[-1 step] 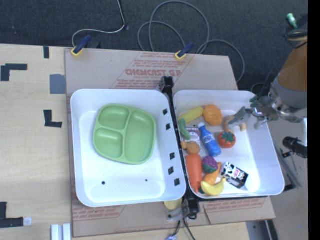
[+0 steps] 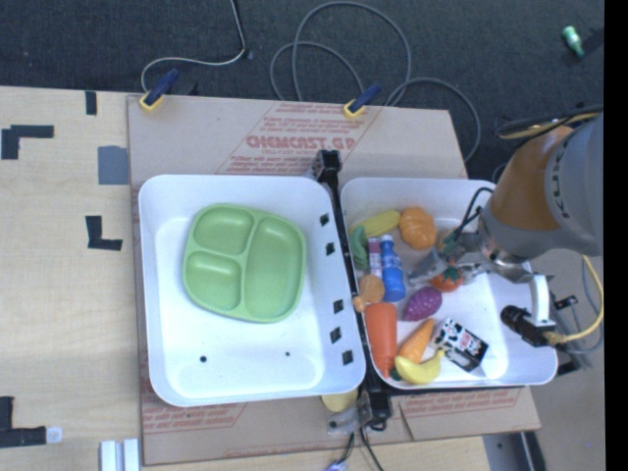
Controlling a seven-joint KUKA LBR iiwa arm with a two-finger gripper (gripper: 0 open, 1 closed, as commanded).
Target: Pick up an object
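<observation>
You have the arm (image 2: 549,189) reaching in over the right bin (image 2: 510,361), with its gripper (image 2: 453,255) down among the toy food near the middle of that bin. I cannot tell whether it is released or clenched, since the tip sits in a tangle of small things. Taking the right bin as your landmark: a small red piece (image 2: 448,281) lies just below the gripper tip, close enough that you cannot tell if they touch. The purple toy (image 2: 422,304) sits near it, toward the bin's centre. The orange fruit (image 2: 417,227) is toward the bin's far wall, beside the gripper, with a yellow piece (image 2: 378,223) next to it. The blue bottle (image 2: 392,268) lies along the bin's left side, and the large carrot (image 2: 382,330) lies nearer the front on that same side. The banana (image 2: 419,369) and the black-and-white carton (image 2: 461,343) rest by the bin's front wall, well apart from the gripper. Left of the right bin, the other bin (image 2: 162,361) holds a green divided plate (image 2: 244,262).
</observation>
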